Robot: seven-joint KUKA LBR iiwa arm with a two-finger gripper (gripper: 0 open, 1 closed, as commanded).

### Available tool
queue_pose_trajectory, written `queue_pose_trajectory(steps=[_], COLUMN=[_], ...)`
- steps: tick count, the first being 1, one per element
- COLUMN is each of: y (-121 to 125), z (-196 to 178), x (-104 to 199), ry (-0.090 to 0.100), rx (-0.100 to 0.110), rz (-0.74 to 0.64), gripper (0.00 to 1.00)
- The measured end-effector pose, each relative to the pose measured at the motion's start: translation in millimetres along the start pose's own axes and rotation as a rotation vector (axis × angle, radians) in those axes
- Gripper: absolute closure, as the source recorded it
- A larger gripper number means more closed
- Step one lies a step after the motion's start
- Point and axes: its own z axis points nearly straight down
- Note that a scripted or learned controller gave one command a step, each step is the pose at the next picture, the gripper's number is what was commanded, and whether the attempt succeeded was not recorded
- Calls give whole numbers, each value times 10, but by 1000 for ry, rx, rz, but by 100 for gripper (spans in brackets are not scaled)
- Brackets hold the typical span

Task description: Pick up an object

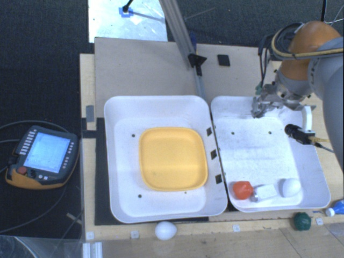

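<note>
A yellow square plate (173, 158) lies in the left bin (115, 144). In the right bin (269, 144), along its near edge, sit a red-orange ball (242, 190), a small white block (264, 192) and a white egg-shaped object (290, 187). My gripper (260, 108) hangs over the far right corner of the right bin, well away from those three objects. Nothing shows between its fingers.
A white egg shape (165, 230) lies on the bench in front of the left bin. A dark green ball (301, 221) and a blue object (337, 209) rest at the front right. A teach pendant (42, 156) sits off to the left. A metal pole (180, 26) slants in behind the bins.
</note>
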Motion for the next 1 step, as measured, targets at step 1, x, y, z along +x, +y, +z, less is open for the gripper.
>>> queue_pose_trajectory(steps=[1], y=[14], z=[-447], x=[-76], ry=[1], rx=[1], rz=[1], gripper=[100])
